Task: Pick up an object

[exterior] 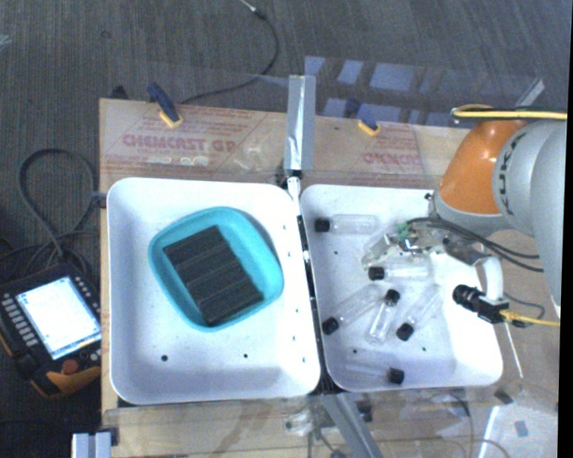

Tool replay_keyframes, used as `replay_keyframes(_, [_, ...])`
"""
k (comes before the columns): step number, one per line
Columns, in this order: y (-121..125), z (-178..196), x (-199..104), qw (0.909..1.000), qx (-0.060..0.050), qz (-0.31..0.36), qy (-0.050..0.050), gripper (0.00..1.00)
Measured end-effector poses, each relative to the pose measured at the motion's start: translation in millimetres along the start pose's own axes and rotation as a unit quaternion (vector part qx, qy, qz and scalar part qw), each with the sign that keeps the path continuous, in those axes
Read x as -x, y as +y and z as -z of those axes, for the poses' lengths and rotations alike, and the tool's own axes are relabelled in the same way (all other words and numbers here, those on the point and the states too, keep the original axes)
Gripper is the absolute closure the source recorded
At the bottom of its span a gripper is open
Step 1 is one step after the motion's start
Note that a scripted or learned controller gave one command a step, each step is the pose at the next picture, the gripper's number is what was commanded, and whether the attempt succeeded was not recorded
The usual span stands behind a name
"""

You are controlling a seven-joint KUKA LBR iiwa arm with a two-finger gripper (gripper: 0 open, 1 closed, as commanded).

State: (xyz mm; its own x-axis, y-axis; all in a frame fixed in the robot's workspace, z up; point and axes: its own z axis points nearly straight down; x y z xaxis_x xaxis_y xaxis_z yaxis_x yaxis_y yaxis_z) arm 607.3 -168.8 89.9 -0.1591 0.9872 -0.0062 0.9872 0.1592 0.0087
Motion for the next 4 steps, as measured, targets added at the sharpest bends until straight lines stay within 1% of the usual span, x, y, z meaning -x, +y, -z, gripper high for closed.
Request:
replay_keyframes(1, [2, 11, 0, 1.0, 0.003, 0.0, 0.0, 1.0])
replay_keyframes(2, [2, 11, 0, 1.0, 0.003, 0.0, 0.0, 0.0])
replay_keyframes(3, [2, 20, -1, 1.0, 0.003, 0.0, 0.0, 1.0])
replay_keyframes(4, [65, 112, -39, 0.9997, -0.004, -0.025, 0.002, 1.0])
